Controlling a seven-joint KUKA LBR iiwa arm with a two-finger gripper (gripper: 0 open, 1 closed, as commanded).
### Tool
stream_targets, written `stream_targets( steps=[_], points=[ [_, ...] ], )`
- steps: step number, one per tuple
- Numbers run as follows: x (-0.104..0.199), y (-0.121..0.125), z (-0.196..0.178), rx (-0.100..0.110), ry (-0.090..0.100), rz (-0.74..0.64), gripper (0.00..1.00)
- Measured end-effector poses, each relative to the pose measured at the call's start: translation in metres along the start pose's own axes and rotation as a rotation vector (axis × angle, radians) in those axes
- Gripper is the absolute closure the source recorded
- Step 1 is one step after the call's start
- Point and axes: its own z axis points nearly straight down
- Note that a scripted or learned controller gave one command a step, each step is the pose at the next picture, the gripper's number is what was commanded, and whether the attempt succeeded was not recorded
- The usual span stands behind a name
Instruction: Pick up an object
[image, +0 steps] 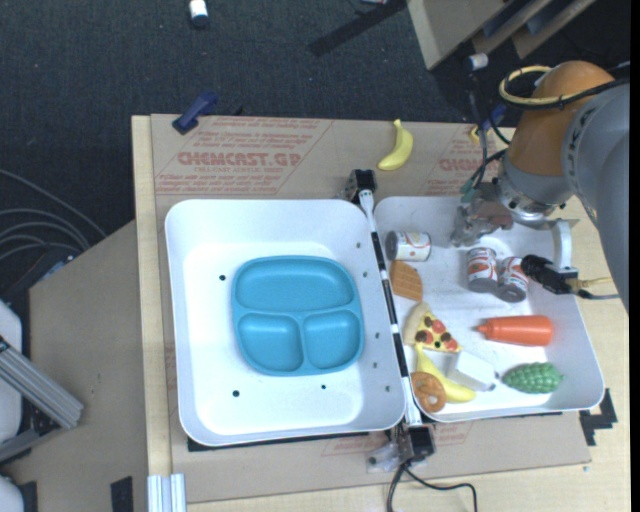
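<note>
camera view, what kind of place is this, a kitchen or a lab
Most likely a robot lab test bench, not a kitchen. Two white bins sit on a board, the food in the right one is toy-like, such as the pizza slice and green grapes, and loose cables lie on dark carpet.

Brown cardboard sheet (250, 150) on the desk, far edge, left of the middle: red print reading "CHEMCAST G P", the last letters uncertain; the smaller red lines above and below it are too fine to read.
Same sheet, far right corner: more red print, partly hidden, not legible.
Small red-and-white cans (492, 270) in the right white bin: label markings too blurred to read.
</note>
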Motion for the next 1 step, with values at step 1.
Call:
stream_targets(
  steps=[1],
  points=[
    [0.0000,-0.0001,0.0002,0.000,0.000,0.000,0.00]
  ],
)
